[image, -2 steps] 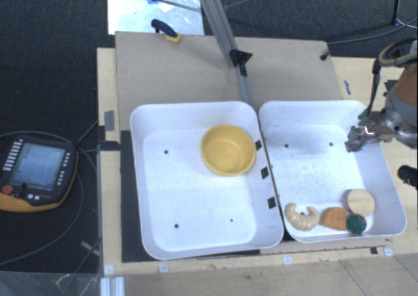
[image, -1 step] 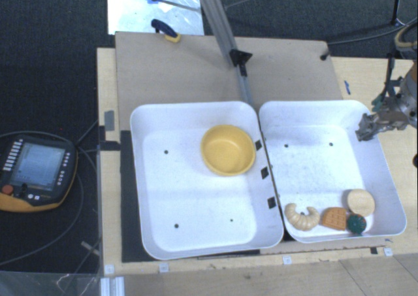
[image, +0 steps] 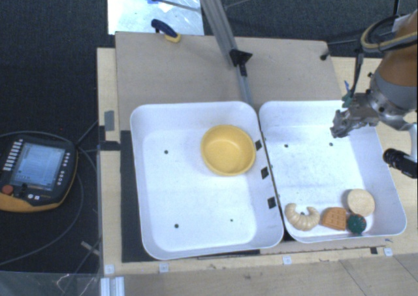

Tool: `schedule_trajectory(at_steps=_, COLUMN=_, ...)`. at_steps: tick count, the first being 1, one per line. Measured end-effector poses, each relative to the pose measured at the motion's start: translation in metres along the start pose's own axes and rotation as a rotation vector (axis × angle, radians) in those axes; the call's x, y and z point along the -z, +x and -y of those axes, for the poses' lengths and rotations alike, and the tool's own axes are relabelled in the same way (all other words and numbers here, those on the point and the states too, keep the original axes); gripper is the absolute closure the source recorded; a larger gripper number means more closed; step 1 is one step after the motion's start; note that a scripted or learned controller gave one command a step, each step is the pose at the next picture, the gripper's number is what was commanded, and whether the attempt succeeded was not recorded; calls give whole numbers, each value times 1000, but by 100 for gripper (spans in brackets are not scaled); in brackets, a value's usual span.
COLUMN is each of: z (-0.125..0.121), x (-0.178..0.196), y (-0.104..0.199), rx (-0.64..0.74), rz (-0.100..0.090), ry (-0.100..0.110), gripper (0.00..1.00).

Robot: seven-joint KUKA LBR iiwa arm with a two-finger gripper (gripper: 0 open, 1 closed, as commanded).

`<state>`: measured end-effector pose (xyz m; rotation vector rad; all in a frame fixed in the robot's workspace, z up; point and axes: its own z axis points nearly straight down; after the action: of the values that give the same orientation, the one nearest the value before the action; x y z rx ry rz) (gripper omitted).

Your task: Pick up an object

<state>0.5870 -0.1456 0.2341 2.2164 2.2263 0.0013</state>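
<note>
Hand [image: 341, 126]: hovers over the right bin's far right part, near the rim; grips nothing visible; cannot tell whether released or clenched.
Arm [image: 397, 72]: grey with orange band, reaches in from the right.
Bins: two, white, shallow, side by side on the bench [image: 287, 69].
Left bin [image: 163, 216]: holds one yellow bowl [image: 228, 149], upright, mouth up, near the far right corner.
Right bin [image: 313, 157]: holds four small things, all bunched in the near right corner, well apart from the hand.
Croissant-like piece [image: 302, 215]: one, pale, curved, long axis running left to right, ends bending toward the near rim.
Orange cracker-like piece [image: 334, 218]: one, flat, just right of the croissant-like piece, touching it or nearly so.
Round pale disc [image: 360, 202]: one, lies just beyond the orange piece.
Small dark green ball [image: 356, 224]: one, beside the disc, at the near rim.
Pendant [image: 36, 172]: one, with screen, on the floor left of the bench.
</note>
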Motion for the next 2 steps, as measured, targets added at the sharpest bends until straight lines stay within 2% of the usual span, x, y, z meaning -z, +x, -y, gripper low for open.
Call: schedule_trajectory(at_steps=2, z=-46, x=-10, y=106, rx=0, rz=0, ry=0, gripper=100)
